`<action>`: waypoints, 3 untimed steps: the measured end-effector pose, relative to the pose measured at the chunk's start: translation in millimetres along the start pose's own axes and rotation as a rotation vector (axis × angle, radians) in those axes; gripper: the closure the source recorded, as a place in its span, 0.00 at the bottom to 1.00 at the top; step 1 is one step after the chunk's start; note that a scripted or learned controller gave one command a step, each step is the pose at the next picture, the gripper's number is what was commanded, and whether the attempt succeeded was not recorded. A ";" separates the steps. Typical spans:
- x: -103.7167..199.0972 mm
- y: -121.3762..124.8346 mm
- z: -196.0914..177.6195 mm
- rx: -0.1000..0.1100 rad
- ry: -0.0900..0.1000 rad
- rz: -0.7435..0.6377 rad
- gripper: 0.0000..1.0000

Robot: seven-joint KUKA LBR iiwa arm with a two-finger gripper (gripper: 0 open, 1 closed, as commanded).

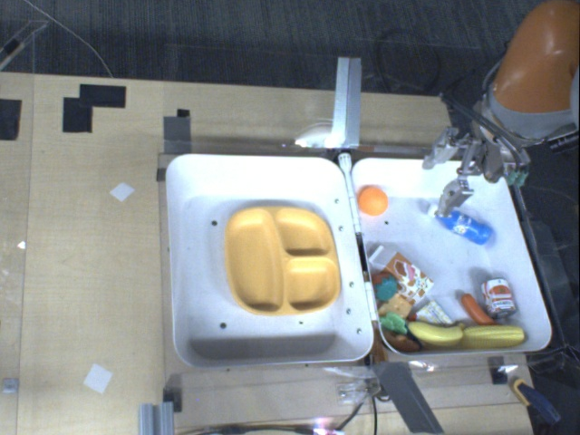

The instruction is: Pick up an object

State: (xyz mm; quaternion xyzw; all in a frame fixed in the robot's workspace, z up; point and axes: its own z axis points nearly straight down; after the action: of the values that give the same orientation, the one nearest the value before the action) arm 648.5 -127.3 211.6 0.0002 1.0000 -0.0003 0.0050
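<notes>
Risk: a glancing grasp on the blue bottle (465, 227).
Your gripper (452, 199) hovers touching its end; I cannot tell its state, and the bottle may roll.

No legible text, brand, number or sign anywhere, printed patterned packet (410, 282) in right white bin (535, 270) too blurred to read, small red-and-white labelled can (497, 297) unreadable, blue bottle (465, 227) label indistinct

Two white bins (181, 243) are seen on a pale wood bench (82, 270). A yellow tray (279, 259) is seen, with an orange ball (372, 199), a blue bottle (467, 227), yellow bananas (467, 335), a red-and-white can (497, 297) and a patterned packet (408, 281).
</notes>
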 end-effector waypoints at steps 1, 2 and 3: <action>-11.1 9.5 34.4 -0.001 0.001 0.084 0.00; -10.2 4.0 22.9 -0.001 -0.001 0.158 0.00; -15.8 -7.6 56.3 0.000 0.000 0.330 0.00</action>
State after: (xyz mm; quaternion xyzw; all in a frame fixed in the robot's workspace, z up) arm 664.9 -134.9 155.5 0.1645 0.9864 0.0006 0.0048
